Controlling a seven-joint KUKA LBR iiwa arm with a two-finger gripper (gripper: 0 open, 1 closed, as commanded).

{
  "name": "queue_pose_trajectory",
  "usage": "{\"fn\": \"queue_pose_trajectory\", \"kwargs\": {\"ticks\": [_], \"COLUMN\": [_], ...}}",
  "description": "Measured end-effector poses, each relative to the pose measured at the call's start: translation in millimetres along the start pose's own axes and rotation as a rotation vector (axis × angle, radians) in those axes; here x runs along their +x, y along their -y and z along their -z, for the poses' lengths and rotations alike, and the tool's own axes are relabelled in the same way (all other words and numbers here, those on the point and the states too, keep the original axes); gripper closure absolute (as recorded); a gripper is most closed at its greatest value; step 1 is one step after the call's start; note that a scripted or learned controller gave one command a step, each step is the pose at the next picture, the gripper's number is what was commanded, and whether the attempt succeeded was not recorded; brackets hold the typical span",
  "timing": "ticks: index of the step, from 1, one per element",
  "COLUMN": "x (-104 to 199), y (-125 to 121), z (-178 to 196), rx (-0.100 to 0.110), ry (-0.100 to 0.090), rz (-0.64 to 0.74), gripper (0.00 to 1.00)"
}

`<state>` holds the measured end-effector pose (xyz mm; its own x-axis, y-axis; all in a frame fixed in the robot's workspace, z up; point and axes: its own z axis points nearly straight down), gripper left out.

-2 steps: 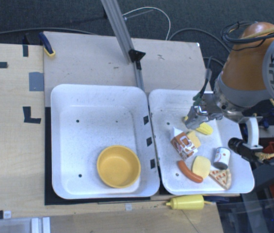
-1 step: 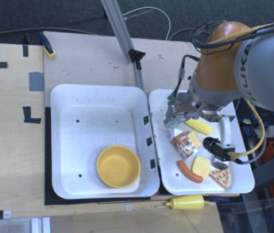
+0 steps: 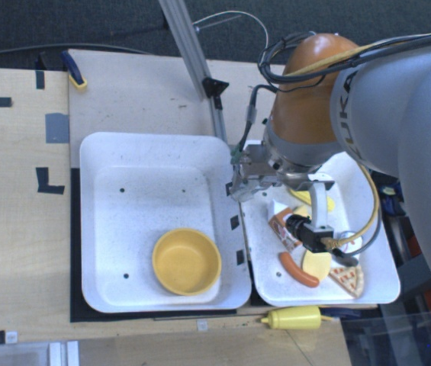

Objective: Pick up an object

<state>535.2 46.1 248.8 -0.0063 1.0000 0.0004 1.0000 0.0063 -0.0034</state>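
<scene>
Over the upper left corner of the right bin [image 3: 387, 284], the arm hangs low with the pincer [image 3: 252, 180] tucked under the orange wrist, right by the wall the two bins share. Open or closed? Cannot tell from here, the wrist covers it, and nothing is seen gripped.

The candidates lie lower in that same bin: a red sausage [image 3: 299, 270] near the bottom, a yellow cheese slice [image 3: 316, 264] touching its right end, a pizza slice [image 3: 348, 279] just beside that at lower right. A yellow bowl [image 3: 187, 261] sits alone, upright, in the lower right of the left bin [image 3: 93, 204]. A mustard bottle [image 3: 295, 318] lies on the desk [image 3: 17, 227] below the bins.

By my reading this is the approach step, with no grasp made yet. The pincer looks to be over bare bin floor beside the wall, so the next move calls for a shift toward the bottom of the frame, lining up over the sausage and across its width, then a straight descent. The risk: the cheese sits tight against it.
</scene>
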Motion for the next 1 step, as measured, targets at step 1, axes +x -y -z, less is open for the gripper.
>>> {"fn": "queue_pose_trajectory", "kwargs": {"ticks": [1], "x": [52.4], "y": [3.2], "z": [2.6], "rx": [-0.001], "ry": [-0.001], "rz": [0.002], "gripper": [1.00]}}
